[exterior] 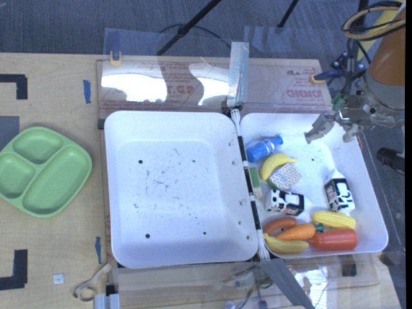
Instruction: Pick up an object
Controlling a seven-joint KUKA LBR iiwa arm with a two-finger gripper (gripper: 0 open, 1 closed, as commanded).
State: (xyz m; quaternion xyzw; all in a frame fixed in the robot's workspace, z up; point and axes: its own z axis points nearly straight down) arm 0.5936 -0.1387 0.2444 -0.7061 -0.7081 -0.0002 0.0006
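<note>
Over the right bin [370, 172], my gripper [331, 129] hangs with fingers spread and nothing between them, so the pick's not started. Toys (bottle [264, 148], bananas, carrot [297, 232]) all sit untouched below.

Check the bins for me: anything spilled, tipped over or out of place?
Nothing looks spilled or damaged. All the toys sit in the right bin, crowded against its left wall and front edge: a blue bottle, a banana, a carrot. A green divided plate lies on the bench, apart from both bins.
</note>
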